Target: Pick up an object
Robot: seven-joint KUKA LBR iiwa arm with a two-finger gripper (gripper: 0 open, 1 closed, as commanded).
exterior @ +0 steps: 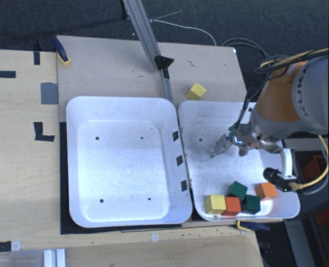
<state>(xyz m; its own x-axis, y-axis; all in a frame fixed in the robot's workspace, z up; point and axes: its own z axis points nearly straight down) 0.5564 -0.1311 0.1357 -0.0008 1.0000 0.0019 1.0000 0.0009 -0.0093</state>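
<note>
While my gripper hangs over bare floor in the right bin at right of centre, its fingers apart and holding nothing, the blocks lie clustered at lower right, so the pick remains undone.

A single fixed camera sits above the bench and looks down at a slant, far enough off to take in both white bins whole. The left bin fills the middle of the frame and the right bin lies beside it toward the right. Dark floor shows along the top edge and pale wood on the left. The arm enters from the right side, close to the lens and cut off by the frame.
</note>
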